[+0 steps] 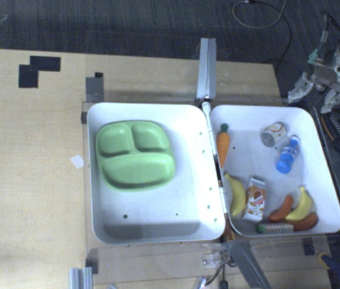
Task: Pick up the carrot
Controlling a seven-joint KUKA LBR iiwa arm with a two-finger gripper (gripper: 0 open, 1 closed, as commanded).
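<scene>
Carrot was left unlifted at nine o'clock in the right bin, while the gripper was parked outside at one o'clock, finger state undeterminable.

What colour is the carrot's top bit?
Dark green, above the orange carrot body, seen in the camera view.

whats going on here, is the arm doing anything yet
Not yet. The gripper sits off the upper right corner of the right bin, holding nothing. Its target, the carrot, lies untouched against that bin's left wall, above a banana. The left bin holds a green divided plate.
</scene>
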